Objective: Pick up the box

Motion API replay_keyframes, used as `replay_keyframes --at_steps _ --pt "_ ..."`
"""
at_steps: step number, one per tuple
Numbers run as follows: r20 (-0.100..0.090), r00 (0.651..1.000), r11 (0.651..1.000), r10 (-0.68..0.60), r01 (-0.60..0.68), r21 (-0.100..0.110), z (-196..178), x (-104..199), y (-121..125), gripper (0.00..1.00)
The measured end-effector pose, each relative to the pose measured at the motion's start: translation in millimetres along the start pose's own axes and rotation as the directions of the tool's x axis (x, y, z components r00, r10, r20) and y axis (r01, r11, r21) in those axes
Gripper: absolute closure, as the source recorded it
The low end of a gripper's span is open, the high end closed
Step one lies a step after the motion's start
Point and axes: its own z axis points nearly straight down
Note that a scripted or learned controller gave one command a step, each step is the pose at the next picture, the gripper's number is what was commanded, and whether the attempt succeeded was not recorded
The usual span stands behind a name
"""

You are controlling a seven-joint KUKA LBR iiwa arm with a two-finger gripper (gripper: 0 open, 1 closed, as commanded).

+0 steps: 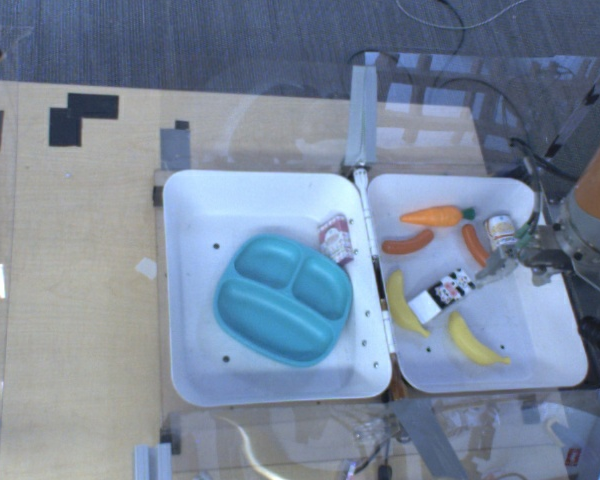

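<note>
Box (448, 294) in right bin (555, 363), just left of the jaws (507, 263); jaw opening impossible to tell.

Scene was evenly and brightly lit from above; shadows were soft and short. The 2 white bins (280, 388) looked slightly overexposed. Faint reflections veiled the wooden bench (70, 298). Focus was moderately soft, with fine detail smeared throughout.

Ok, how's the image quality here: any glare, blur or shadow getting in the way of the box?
Camera view: even, soft lighting; the box with its black-and-white print is readable, though small and slightly soft. Faint reflections streak a clear panel over the bench's left side and lower edge. The gripper looks a little blurred. Only light shadows lie in the right bin.
</note>
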Motion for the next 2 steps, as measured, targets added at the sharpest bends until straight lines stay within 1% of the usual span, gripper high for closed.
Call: replay_keyframes --at_steps 1,2 --pt "0.0 0.997 0.997 0.071 -0.071 -0.002 122 -53 72 0.0" --pt "0.0 0.998 0.998 0.068 -0.068 -0.007 110 -52 74 1.0"
